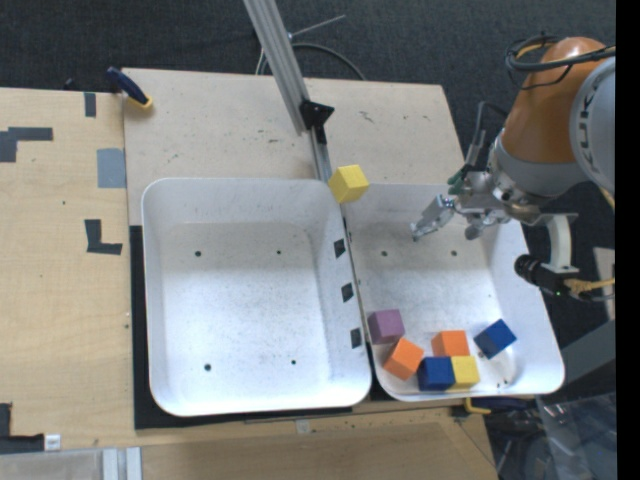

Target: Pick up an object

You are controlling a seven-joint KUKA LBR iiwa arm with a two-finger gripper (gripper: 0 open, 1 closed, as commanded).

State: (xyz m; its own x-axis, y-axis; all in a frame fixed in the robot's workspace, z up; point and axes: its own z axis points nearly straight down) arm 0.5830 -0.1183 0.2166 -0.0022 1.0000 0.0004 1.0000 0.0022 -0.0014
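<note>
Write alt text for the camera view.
The gripper hangs above the right bin, holding nothing; six small blocks cluster at its near edge, purple, two orange, two blue, one yellow. Another yellow block sits at the far rim between the two bins.

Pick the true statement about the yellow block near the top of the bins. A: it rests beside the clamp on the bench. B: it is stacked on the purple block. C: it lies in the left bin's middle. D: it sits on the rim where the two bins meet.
D: the yellow block sits on the rim at the bins' shared far corner.
</note>
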